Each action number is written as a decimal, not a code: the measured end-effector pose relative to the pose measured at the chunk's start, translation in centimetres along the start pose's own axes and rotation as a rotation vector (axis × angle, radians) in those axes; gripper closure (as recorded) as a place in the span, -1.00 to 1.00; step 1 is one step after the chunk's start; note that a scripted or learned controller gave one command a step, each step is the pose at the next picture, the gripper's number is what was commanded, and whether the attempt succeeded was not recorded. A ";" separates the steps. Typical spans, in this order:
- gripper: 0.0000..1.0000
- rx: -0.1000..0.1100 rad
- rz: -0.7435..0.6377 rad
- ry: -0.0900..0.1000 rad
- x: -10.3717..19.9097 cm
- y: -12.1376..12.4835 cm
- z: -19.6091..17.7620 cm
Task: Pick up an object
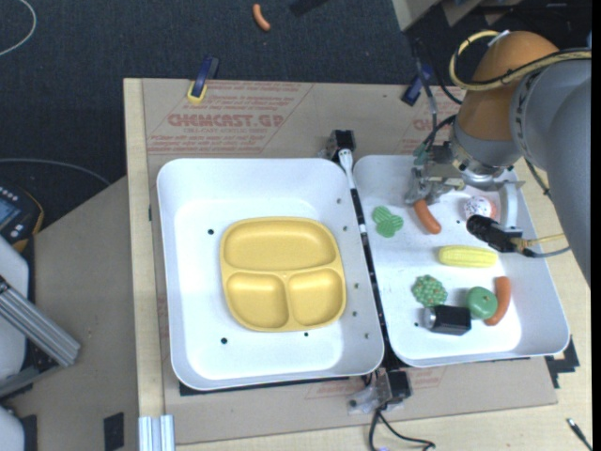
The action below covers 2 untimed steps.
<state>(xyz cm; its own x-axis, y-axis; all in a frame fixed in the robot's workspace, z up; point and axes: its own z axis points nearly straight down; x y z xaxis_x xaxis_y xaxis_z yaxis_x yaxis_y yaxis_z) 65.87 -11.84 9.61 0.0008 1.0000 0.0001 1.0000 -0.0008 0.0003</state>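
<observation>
The end effector (434,188) hangs low over the right bin's (540,332) far end, just beside an orange sausage (427,217); its opening I cannot tell. The yellow tray (282,272) in the left bin (188,195) has room all around.

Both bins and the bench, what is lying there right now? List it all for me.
Bins: two, white; left bin, right bin.
Divided tray: one, yellow, left bin.
Leafy toy: one, green, right bin, far left.
Sausage: one, orange-red, beneath the gripper.
Corn cob: one, yellow, middle.
Broccoli: one, green, near side.
Black block: one, near edge.
Round toy: one, green.
Carrot: one, orange, beside it.
Gripper: one, grey, above the right bin's far end.
</observation>
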 end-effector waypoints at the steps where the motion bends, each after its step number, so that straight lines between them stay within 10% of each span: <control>1: 1.00 -0.008 0.000 -0.002 -0.5 0.2 -6.4; 2: 1.00 -0.008 -0.003 -0.002 0.0 0.9 -11.1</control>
<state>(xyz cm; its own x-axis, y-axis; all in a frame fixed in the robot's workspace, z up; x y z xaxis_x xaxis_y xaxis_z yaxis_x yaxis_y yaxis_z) 66.73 -11.83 20.74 -0.0017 1.0000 -0.0019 1.0000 0.0017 0.0079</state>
